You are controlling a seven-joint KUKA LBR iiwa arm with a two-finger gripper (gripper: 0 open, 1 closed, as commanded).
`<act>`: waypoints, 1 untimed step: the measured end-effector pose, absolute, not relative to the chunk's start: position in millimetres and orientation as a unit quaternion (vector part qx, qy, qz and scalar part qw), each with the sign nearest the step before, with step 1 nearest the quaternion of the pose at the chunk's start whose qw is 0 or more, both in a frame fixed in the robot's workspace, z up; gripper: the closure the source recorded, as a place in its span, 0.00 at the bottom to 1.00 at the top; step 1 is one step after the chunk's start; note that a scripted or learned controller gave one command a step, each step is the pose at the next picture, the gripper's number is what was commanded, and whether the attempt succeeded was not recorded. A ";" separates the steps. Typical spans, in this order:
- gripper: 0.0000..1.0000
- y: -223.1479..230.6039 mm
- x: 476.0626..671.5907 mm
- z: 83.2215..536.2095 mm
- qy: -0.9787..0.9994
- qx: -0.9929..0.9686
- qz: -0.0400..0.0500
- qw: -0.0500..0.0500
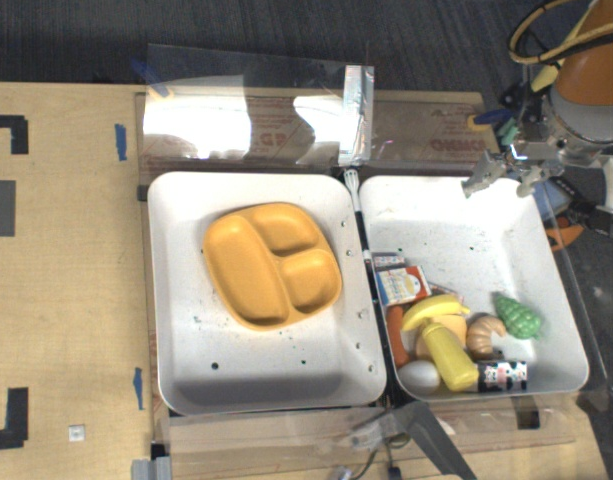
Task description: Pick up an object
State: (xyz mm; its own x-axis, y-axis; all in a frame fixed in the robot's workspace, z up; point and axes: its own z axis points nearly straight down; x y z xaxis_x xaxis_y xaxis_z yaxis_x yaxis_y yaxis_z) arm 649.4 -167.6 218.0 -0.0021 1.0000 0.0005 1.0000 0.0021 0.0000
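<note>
my tool [507, 175] hangs over the right bin's [456, 238] far corner, spread open, holding nothing. the yellow bottle [450, 358] sits in the pile at the near edge — looks light, stiff, probably slick, so i'd pinch across its body.

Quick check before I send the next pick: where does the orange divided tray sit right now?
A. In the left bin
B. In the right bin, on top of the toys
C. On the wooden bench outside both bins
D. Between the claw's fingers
A: the orange divided tray lies flat on the floor of the left bin, while the pile of small items is in the right bin.
</note>
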 end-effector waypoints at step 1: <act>0.00 -176.9 583.5 155.4 -0.662 -0.749 0.001 0.002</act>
